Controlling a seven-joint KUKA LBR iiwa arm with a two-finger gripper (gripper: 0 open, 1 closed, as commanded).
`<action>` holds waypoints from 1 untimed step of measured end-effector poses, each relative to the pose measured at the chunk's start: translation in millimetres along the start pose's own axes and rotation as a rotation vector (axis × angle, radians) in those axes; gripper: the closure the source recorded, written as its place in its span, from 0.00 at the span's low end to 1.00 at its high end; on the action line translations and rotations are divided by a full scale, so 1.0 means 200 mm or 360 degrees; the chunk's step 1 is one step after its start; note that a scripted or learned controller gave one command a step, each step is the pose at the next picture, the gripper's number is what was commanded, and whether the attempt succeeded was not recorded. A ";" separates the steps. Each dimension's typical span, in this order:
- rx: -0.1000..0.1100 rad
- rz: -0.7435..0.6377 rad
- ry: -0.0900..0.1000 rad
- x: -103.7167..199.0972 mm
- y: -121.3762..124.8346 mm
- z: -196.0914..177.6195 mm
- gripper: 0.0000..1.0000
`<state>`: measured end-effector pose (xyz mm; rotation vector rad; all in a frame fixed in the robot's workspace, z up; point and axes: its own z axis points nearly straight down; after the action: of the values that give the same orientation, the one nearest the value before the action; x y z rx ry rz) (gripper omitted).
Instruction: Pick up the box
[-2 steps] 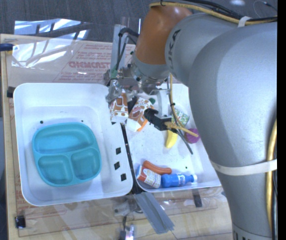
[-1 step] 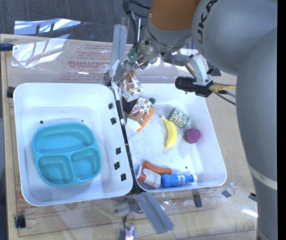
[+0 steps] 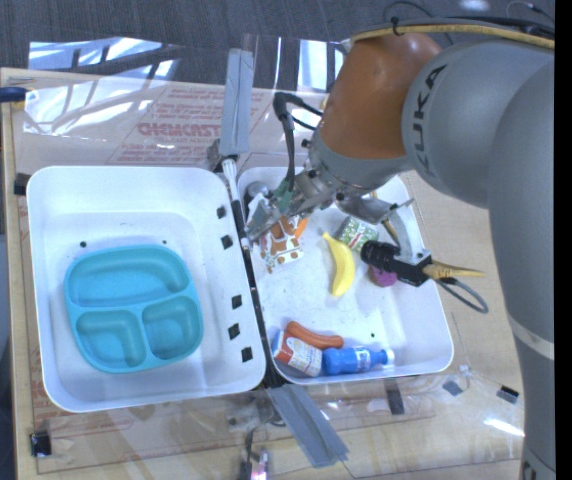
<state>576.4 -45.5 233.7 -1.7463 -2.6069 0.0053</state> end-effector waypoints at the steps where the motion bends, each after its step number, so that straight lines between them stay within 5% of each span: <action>1: -0.0003 -0.0256 0.0000 0.03 -0.33 0.22 1.00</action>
<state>512.5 -65.1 190.6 -1.5320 -2.7394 0.0028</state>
